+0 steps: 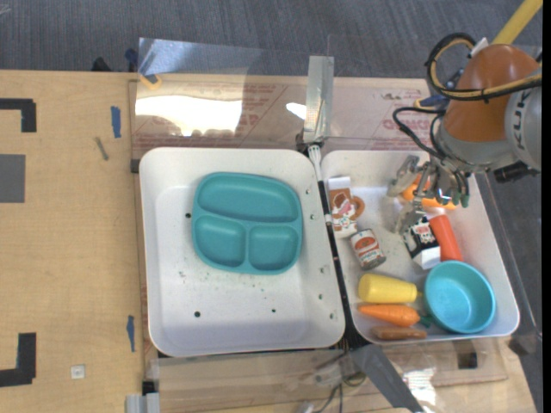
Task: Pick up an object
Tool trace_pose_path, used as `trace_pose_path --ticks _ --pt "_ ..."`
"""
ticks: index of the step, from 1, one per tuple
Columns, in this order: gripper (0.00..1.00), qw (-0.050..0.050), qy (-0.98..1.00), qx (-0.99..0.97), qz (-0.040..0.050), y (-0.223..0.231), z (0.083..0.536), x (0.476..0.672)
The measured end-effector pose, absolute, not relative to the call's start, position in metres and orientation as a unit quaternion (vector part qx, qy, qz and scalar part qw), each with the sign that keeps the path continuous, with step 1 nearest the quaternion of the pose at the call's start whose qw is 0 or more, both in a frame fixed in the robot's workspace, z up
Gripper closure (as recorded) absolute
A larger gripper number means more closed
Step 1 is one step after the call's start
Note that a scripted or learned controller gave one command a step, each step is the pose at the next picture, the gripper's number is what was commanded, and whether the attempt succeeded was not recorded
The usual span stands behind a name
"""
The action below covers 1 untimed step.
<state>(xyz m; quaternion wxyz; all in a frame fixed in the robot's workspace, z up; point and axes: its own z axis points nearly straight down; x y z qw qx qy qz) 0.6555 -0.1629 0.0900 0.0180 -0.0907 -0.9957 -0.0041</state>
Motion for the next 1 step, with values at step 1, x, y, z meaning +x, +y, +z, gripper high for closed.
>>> trace_pose_path --ticks 1 --pt "1.00 -0.006 -0.996 -0.091 -0.0005 -0.1632 0.1040 0.6640"
